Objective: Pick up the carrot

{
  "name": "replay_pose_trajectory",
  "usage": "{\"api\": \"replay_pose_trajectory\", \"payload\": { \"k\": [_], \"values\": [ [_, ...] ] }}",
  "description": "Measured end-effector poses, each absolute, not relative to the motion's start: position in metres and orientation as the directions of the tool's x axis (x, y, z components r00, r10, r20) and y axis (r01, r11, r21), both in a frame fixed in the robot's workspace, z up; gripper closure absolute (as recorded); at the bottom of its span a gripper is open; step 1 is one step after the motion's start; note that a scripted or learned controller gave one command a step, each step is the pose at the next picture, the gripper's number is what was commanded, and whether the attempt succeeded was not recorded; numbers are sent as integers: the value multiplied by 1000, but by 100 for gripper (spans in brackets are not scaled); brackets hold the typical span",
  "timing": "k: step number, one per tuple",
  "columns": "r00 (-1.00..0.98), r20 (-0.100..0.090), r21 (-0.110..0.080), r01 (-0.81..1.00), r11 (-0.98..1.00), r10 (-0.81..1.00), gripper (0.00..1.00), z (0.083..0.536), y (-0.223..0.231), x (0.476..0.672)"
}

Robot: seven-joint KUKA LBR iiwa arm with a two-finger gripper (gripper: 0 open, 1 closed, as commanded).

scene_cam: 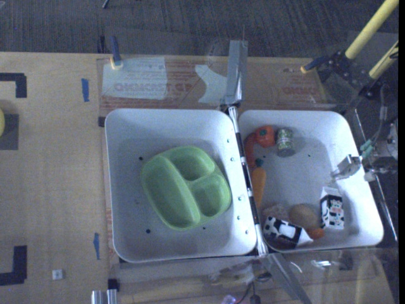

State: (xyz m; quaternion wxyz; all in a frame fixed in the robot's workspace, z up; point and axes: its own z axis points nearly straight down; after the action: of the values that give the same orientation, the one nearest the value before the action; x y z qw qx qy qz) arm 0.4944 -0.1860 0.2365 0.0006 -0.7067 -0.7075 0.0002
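The counter (pixel 50 170) carries 2 shallow white bins side by side. The left bin (pixel 126 132) holds a green divided plate (pixel 185 187), lying flat near its centre.

The carrot (pixel 258 182) lies in the right bin (pixel 329 132), close against its left wall, long axis running roughly top to bottom of the frame. Just above it sits an orange-red curved item (pixel 259 138), with a small can (pixel 285 141) beside that. Along the bin's lower edge lie a black-and-white carton (pixel 283 230), a brownish rounded item (pixel 304 215) and a second black-and-white carton (pixel 332 211).

The pincer (pixel 348 167) sits at the right side of the right bin, over its right wall, well apart from the carrot. Whether it is open or closed cannot be told. Nothing is visibly gripped.
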Motion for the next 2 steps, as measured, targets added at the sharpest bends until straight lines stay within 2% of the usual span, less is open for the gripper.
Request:
{"api": "replay_pose_trajectory", "payload": {
  "k": [1,2],
  "values": [
    [-124,-1,3,992,124,992,0,90,-157,500],
    [-121,-2,5,993,121,993,100,99,-157,500]
  ]
}}
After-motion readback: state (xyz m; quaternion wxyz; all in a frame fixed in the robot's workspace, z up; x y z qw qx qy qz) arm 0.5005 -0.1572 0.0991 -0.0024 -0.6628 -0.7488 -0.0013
